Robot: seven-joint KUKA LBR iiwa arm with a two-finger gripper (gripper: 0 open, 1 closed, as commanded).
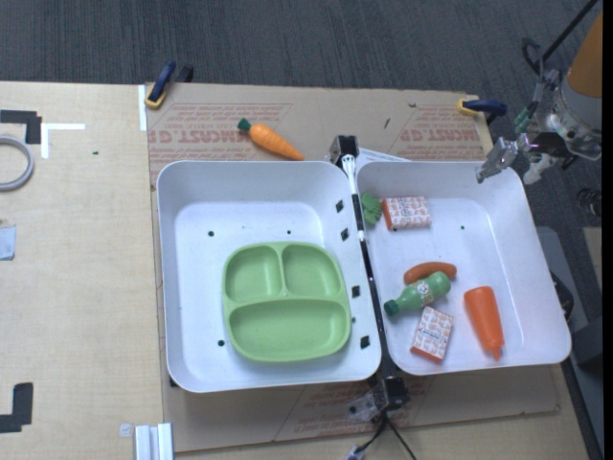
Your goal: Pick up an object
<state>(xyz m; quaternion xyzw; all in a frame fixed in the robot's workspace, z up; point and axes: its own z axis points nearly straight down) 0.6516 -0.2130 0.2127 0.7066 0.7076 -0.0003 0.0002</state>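
At the upper right of the frame we see the gripper [506, 158] hanging over the far right corner of the right bin [536, 247]; its fingers stand a little apart with nothing between them. Below it and to the left lies a small red and white carton [406, 213] with a green scrap [371, 208] beside it. Lower in that bin, clustered together, we find a red sausage [428, 272], a green bottle [419, 294], a second small carton [432, 333] and a big orange carrot [485, 320]. Nothing stands between the gripper and these. The left bin [182, 257] holds a green divided plate [285, 301]. A small carrot [271, 139] lies on the cardboard sheet [316, 118] above the bins, on a pale wooden bench [77, 286].
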